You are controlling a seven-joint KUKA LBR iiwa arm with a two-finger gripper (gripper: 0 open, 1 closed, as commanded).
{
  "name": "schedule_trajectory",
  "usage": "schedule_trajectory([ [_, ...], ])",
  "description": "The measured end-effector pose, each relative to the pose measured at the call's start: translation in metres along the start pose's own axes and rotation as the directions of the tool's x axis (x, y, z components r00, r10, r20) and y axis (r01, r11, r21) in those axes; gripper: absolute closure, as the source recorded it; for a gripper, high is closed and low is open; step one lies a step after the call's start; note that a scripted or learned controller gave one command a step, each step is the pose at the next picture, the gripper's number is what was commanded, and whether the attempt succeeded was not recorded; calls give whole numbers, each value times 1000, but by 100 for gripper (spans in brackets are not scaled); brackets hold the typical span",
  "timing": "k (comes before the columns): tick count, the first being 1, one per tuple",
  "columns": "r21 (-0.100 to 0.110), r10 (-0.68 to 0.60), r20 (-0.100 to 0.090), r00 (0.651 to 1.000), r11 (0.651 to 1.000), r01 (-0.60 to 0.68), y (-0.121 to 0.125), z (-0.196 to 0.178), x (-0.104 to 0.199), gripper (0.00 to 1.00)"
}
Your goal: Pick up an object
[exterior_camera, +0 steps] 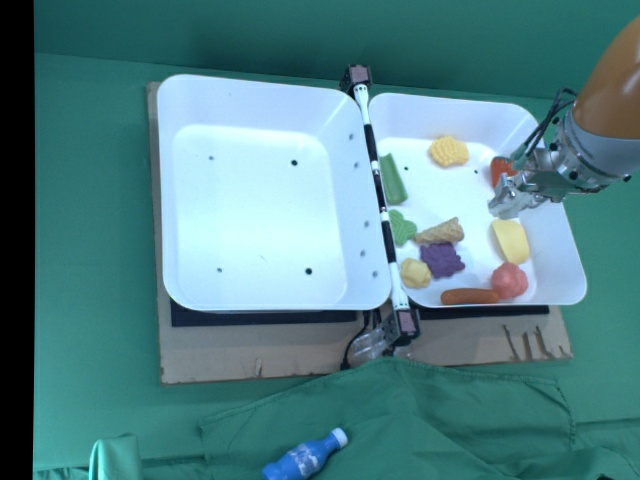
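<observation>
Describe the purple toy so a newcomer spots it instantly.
Look in the right bin, toward its near edge. The purple toy lies just below a tan piece, with a yellow lump to its left. It is the only purple thing there.

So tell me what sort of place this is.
Probably a lab bench set up for robot picking trials: two shallow white bins side by side on a green-draped bench, small toy foods such as a yellow shell shape, and the gripper above them.
</observation>
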State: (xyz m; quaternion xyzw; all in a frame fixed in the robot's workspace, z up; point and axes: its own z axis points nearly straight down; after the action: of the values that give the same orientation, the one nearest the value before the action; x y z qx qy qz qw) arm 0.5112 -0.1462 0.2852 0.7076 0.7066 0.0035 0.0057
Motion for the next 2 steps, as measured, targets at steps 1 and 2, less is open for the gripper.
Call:
schedule_trajectory([
  [1, -3, -1, 2, 1000, 1000, 1, 59, -74, -7, 100],
  [2, 0, -3, 1, 1000, 1000, 3, 136, -113, 20, 100],
])
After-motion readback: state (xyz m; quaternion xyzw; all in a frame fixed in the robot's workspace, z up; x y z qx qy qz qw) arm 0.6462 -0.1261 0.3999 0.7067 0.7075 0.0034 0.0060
